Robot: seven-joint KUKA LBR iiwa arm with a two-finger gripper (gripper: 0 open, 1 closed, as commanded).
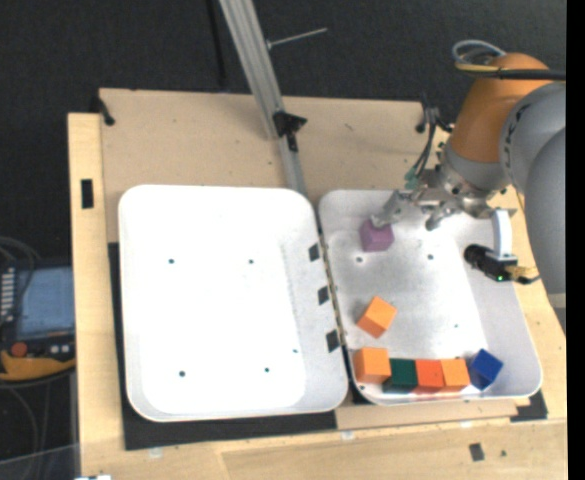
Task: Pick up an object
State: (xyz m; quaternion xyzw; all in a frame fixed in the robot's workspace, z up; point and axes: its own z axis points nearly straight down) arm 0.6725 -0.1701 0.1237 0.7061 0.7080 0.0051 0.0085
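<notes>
My gripper [409, 217] hangs over the far end of the right bin [502, 313], with its fingers spread and nothing between them. A small purple block [376, 235] lies just below and left of the left fingertip [386, 212], outside the gap. An orange cube [377, 315] sits tilted in the bin's middle. Along the near wall stands a row of blocks: orange [373, 364], green [403, 373], red-orange [430, 373], orange [455, 372] and blue [485, 367].
The left bin [217, 298] lies beside the right one, with black clips [324, 295] on the shared edge. A slanted metal rail [262, 68] reaches down to the bins' far edge. A black cable fitting [484, 260] hangs off the wrist.
</notes>
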